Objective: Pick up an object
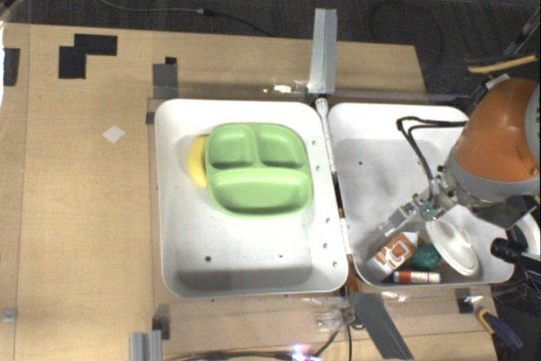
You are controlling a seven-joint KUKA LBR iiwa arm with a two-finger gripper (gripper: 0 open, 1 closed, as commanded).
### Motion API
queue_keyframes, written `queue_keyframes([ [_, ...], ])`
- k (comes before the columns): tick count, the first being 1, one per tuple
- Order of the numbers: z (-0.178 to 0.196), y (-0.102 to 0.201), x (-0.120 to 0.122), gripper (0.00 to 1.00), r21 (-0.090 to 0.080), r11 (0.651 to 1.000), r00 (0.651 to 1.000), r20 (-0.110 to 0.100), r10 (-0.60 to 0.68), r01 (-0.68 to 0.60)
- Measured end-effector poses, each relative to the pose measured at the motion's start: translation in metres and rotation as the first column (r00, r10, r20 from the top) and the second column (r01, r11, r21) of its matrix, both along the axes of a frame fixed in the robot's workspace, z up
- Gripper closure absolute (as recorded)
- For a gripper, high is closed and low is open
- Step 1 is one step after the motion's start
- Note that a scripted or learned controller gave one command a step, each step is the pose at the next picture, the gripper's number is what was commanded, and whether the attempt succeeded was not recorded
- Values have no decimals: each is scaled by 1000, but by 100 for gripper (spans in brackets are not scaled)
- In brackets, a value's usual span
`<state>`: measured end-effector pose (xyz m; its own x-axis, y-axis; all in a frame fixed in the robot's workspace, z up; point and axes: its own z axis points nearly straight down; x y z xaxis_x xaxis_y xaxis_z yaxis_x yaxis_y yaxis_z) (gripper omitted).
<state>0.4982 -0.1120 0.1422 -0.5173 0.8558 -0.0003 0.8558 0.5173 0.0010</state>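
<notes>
My gripper hangs low in the right bin, reaching in from the right, its grey fingers just above the bin's front corner. Right below it lies an orange and white packet. Beside that sit a dark green object, a red and white tube and a white round lid. I see nothing between the fingers. In the left bin a green divided plate rests on top of a yellow object.
The arm's orange band and black cables cover the right bin's right side. A metal post stands behind the seam between the bins. The wooden bench stretches to the left.
</notes>
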Motion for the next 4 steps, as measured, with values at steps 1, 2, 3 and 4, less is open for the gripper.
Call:
queue_keyframes([
  [1, 72, -60, -5, 0, -1, 997, 997, 2, -82, 82],
  [2, -47, -93, -5, 0, 1, 992, 992, 12, -124, 124],
  [3, -53, -85, -2, 0, -6, 988, 988, 19, 155, -155],
  [4, -53, -7, -4, 0, -15, 893, 893, 14, 449, -449],
])
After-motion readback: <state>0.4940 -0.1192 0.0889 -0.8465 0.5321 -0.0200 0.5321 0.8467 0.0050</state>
